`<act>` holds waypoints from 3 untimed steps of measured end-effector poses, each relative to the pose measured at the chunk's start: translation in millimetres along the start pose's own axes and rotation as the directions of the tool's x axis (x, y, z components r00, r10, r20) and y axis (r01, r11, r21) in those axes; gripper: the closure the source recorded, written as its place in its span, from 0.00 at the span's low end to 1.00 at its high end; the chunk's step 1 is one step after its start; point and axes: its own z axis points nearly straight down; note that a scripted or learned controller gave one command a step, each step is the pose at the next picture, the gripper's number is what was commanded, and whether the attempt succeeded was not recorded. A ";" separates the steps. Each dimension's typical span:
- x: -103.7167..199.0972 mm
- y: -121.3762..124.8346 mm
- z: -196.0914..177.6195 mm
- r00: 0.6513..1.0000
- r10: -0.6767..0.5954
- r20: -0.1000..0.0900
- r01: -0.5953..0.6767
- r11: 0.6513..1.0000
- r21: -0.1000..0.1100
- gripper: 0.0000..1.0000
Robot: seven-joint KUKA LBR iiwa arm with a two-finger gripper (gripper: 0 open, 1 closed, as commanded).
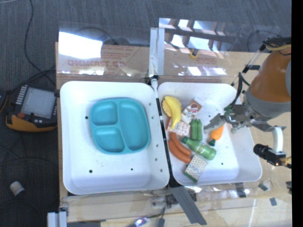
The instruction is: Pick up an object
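The two-finger gripper [218,122] hangs open and empty, with the small orange carrot-shaped toy [216,133] just at its six o'clock; it should descend straight and close squarely.

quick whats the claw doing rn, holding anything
claw: over the right bin, right by the carrot; grip state cannot be told, nothing seen held.

arm [272,79] cut by right edge, hand [218,123] blurred
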 end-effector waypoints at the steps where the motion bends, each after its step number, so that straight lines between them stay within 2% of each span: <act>1: -55.2 52.6 96.0 0.999 0.039 -0.004 -0.039 0.999 -0.008 0.00; 2: -55.1 51.7 88.4 0.999 0.040 -0.003 -0.040 0.999 -0.006 1.00; 3: -50.3 41.5 14.4 0.985 -0.170 0.004 0.170 0.985 -0.001 1.00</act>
